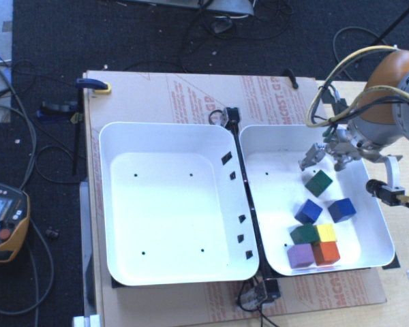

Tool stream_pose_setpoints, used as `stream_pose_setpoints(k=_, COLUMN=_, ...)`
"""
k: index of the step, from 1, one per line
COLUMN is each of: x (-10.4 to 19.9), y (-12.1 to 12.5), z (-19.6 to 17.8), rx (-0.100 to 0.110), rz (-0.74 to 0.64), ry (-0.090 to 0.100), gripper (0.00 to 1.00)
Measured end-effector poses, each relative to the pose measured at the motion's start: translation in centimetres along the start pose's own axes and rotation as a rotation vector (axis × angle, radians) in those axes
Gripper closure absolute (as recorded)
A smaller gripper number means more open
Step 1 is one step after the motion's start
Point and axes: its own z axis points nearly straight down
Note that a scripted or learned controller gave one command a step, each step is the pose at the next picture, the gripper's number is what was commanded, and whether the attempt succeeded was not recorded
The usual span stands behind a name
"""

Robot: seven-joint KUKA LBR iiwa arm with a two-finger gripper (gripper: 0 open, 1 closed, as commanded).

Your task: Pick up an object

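Hovering just above the green cube [319, 182] in the right bin [378, 234], the gripper [327, 155] has its fingers spread and empty, so the next move is descending around it.

Gripper [325, 157] over right bin [276, 152], fingers spread, nothing btwn them. Dark green cube [319, 182] just below. Blue, green, yellow, purple, orange cubes clustered nearer front. Left bin [116, 142] alongside.
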Motion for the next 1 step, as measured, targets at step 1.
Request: stream_pose_setpoints(k=1, x=-0.02, y=-3.24, z=2.5, rx=0.003, rz=0.001, ry=0.001, gripper=0.0)
